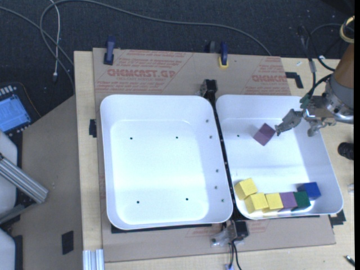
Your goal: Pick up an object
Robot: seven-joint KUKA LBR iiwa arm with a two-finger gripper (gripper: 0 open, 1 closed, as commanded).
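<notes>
The gripper is being held over the upper right part of the right bin, with the arm reaching in from the right. The fingers are being held spread apart, one reaching toward the left and the other pointing down; nothing is being held between them.

A purple block is lying tilted just beside the left finger's tip, slightly below and to its left. Whether the tip is touching it cannot be told. This block is being judged the likeliest target, as it is lying alone on bare bin floor.

Well below the fingers, along the bin's near wall, a row of blocks is sitting packed together: two yellow blocks, a paler one, a purple one, a green one and a blue one.

Judgement on the step: the block is lying outside the span of the fingers, not between them. For a good grasp:
- the gripper is to be shifted left until the block is being straddled;
- the wrist is to be turned so the fingers are meeting flat faces, not corners, since the block is sitting skewed;
- the descent is to be kept slow, as a light block is likely to be pushed aside.

The left bin is not being involved.
</notes>
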